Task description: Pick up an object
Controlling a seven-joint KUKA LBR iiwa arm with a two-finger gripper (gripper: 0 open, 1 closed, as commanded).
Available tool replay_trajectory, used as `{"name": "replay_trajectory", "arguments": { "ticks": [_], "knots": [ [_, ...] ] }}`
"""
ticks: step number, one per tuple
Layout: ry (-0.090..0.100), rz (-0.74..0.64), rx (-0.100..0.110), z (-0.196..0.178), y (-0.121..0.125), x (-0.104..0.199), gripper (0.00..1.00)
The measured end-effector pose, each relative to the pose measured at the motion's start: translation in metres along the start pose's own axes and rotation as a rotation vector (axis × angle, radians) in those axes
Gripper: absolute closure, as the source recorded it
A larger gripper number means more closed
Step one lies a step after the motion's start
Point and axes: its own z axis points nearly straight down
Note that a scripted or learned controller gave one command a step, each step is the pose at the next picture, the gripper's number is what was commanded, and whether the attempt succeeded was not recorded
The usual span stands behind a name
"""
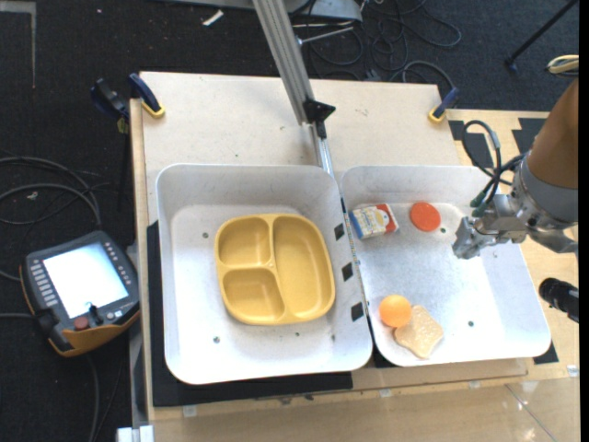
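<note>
No readable text, carton print too small to make out, pendant screen glared blank white

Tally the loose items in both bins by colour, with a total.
Yellow: 1, the divided tray
Orange: 2, the ball and the round disc
Tan: 1, the bread slice
White: 1, the small carton
Total: 5

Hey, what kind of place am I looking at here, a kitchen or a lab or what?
Most likely a robotics lab or test cell, not a kitchen. A grey arm's gripper hangs over the right white bin, a teach pendant sits on the dark floor, and loose cables trail behind the clamped bench.
</note>
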Motion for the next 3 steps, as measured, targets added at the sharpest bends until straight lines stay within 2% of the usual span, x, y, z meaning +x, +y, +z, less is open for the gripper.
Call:
{"name": "replay_trajectory", "arguments": {
  "ticks": [1,2,3],
  "knots": [
    [0.003,-0.005,0.007,0.007,0.013,0.054,1.0],
    [0.003,-0.005,0.005,0.015,0.044,0.098,1.0],
    [0.002,-0.004,0.006,0.029,0.066,0.149,1.0]
  ]
}}
